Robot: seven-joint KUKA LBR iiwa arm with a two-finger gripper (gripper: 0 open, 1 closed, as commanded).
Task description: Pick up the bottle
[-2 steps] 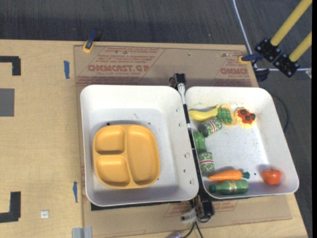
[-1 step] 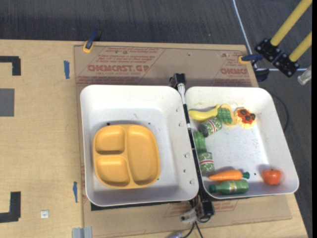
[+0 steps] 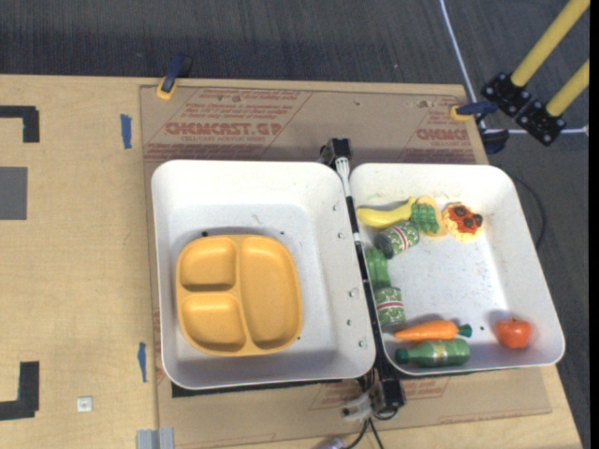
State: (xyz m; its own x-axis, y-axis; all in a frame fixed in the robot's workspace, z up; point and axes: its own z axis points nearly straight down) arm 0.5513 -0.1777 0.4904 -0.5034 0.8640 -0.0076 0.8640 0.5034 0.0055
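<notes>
Two green bottles lie in the right bin (image 3: 473, 274). One bottle (image 3: 432, 352), with a red and yellow label, lies on its side along the near wall, just under a carrot (image 3: 430, 330). The other bottle (image 3: 380, 286) lies along the bin's left wall, its neck pointing to the far side.
The right bin also holds a banana (image 3: 382, 216), a small green and red can (image 3: 400, 240), a green vegetable (image 3: 426, 218), a pizza slice (image 3: 463, 220) and a tomato (image 3: 513, 332). A yellow divided plate (image 3: 240, 293) sits in the left bin (image 3: 234, 181). Yellow tripod legs (image 3: 547, 40) stand at the far right.
</notes>
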